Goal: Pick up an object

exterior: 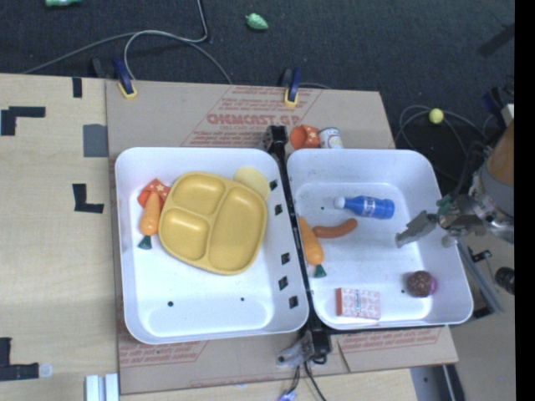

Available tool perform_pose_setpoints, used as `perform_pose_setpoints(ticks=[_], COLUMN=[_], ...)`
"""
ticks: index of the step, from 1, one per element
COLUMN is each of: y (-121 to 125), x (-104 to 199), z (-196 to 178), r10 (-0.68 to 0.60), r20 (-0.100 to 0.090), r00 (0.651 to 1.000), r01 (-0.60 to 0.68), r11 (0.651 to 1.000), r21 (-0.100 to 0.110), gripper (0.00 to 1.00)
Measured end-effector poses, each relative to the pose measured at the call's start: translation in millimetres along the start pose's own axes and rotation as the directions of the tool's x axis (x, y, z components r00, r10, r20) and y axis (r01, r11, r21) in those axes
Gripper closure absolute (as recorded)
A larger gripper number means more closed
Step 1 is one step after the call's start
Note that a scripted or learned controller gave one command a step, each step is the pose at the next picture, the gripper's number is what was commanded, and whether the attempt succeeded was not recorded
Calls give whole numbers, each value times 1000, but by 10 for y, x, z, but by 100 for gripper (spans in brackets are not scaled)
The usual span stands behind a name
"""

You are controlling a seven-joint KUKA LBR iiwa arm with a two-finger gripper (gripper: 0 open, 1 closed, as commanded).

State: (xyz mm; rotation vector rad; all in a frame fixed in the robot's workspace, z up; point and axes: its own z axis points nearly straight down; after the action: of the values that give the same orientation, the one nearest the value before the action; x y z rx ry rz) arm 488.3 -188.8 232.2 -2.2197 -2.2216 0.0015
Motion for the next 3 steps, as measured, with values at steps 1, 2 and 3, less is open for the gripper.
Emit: perform_pose_setpoints(ticks=[1, 2, 3], y=[1300, 1442, 981], x=[128, 488, 611], z=[681, 1456, 1455], r10=[-1, -1, 0], r20=[-1, 2, 3], r00=[1000, 1000, 1000], r01=[1, 1, 0], r11=[1000, 1000, 1000], r21=[1, -4, -5], gripper=[0, 0, 0])
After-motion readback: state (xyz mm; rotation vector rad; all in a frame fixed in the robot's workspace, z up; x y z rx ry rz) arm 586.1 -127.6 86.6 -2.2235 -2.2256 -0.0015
